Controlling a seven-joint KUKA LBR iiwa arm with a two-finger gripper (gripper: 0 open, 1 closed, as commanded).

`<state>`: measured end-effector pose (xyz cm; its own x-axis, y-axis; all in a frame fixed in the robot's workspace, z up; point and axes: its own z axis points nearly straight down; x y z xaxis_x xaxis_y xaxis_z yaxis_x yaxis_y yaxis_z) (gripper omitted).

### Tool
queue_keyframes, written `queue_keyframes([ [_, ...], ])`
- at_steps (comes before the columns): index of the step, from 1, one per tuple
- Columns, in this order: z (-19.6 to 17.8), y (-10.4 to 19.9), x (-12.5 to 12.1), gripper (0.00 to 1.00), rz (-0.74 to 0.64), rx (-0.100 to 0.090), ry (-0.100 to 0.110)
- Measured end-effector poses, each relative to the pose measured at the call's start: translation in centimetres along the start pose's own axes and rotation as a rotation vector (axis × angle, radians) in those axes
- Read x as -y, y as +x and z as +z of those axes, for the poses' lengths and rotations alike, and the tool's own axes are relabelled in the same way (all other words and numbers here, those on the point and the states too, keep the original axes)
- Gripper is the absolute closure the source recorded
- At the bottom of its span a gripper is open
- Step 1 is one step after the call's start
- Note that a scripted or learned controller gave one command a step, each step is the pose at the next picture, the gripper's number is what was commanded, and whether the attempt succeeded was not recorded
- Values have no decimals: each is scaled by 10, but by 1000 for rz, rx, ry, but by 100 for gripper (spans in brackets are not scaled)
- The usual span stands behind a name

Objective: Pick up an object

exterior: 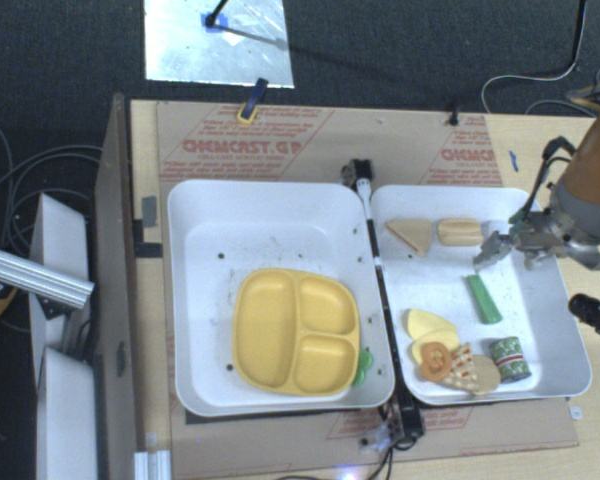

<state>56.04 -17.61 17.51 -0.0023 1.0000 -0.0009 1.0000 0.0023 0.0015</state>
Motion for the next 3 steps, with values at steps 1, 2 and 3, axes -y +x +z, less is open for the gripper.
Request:
queue_keyframes([
  [1, 94, -18, 1, 0, 4, -1, 1],
  [2, 80, -18, -1, 100, 1, 0, -3],
  [3, 91, 48, 4, 100, -6, -4, 2],
])
